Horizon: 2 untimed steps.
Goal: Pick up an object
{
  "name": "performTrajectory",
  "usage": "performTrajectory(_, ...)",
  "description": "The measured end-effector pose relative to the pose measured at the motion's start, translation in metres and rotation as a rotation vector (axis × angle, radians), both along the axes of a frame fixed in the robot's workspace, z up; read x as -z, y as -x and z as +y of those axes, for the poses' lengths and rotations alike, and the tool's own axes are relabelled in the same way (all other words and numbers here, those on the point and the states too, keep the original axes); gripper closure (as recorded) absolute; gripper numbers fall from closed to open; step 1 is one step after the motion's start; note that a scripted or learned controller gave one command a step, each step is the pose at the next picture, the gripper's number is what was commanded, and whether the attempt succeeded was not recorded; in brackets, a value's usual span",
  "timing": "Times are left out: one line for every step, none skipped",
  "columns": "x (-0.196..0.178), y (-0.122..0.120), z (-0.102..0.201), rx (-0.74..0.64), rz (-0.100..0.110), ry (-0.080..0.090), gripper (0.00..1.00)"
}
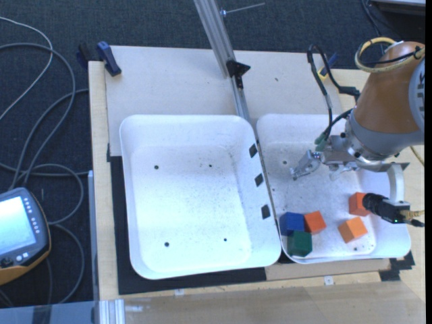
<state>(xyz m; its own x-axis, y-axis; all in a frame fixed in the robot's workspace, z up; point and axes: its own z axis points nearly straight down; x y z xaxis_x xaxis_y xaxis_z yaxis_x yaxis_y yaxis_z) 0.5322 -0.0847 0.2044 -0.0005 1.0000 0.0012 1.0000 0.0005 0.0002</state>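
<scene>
Arm: the grey arm with its orange band [391, 79] is seen reaching in from the right, over the right bin.
End effector: the end effector [305, 167] is held low above the floor of the right bin [290, 130], in its upper-left part; whether it is parted or closed cannot be told, and nothing is seen gripped in it.
Blue block [291, 222]: found near the front-left corner of the right bin, just beside the bin's left wall.
Green block [301, 243]: placed directly in front of the blue block, touching it, close to the front rim.
Orange blocks: one [314, 222] is set just to the right of the blue block; another [352, 229] lies further right; a third [358, 204] is partly hidden behind a black part of the arm.
Left bin [135, 130]: seen beside the right bin on the tabletop [169, 79].
Distance: the blocks are all kept well apart from the end effector.
</scene>
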Motion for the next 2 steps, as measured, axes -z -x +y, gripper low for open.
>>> performTrajectory(0.088,0.051,-0.008,0.004,-0.002,-0.002,0.0)
performTrajectory(0.1,0.046,-0.052,0.003,-0.02,0.005,0.0)
